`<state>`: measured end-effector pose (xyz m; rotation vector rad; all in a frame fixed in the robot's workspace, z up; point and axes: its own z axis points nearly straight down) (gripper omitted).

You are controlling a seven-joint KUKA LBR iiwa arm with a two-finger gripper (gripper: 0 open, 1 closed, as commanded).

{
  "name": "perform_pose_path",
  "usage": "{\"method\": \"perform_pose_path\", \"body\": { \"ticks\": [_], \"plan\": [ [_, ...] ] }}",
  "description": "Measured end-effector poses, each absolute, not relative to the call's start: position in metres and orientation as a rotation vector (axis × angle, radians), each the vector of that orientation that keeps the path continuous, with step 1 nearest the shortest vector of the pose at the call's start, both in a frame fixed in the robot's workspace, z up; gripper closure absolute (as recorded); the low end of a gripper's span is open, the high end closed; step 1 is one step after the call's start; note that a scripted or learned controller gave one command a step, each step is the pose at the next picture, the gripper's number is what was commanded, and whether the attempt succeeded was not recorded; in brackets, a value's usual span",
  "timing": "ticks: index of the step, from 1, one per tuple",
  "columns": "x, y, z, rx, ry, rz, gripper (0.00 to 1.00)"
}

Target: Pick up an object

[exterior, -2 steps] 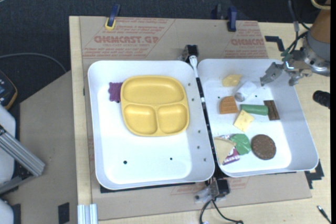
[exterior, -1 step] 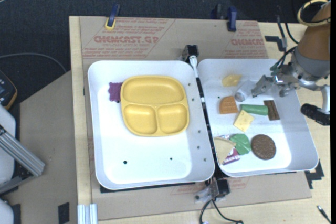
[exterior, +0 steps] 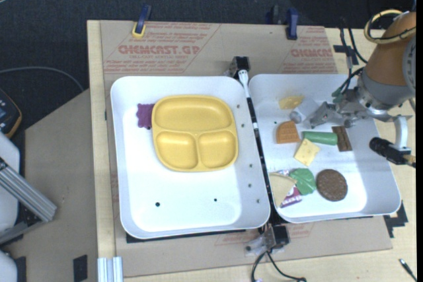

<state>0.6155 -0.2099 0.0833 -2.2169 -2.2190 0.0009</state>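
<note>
The right bin (exterior: pixel 377 205) holds several small items: a pale yellow piece (exterior: pixel 290 102), an orange-brown wedge (exterior: pixel 287 133), a green cylinder (exterior: pixel 322 138), a yellow cheese-like square (exterior: pixel 306 152), a brown strip (exterior: pixel 342 139), a green and white packet (exterior: pixel 297 183) and a round brown cookie (exterior: pixel 332 184). My gripper (exterior: pixel 317 115) hangs low over the upper middle of that bin, just above the green cylinder and right of the orange wedge. Its grey fingers point left. Nothing shows between them.
The left bin (exterior: pixel 132 162) carries a yellow three-compartment tray (exterior: pixel 195 131) with a purple item (exterior: pixel 144 115) at its left edge. The arm's grey and orange body (exterior: pixel 390 69) covers the right bin's far right corner. Clamps (exterior: pixel 139 24) sit on the board's back edge.
</note>
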Motion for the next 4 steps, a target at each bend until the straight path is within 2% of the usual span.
{"method": "perform_pose_path", "body": {
  "ticks": [1, 4],
  "plan": [
    [0.616, -0.21, 0.096, -2.22, -2.222, -0.001, 1.0],
    [0.618, -0.207, 0.228, -2.226, -2.228, -0.005, 1.0]
  ]
}}
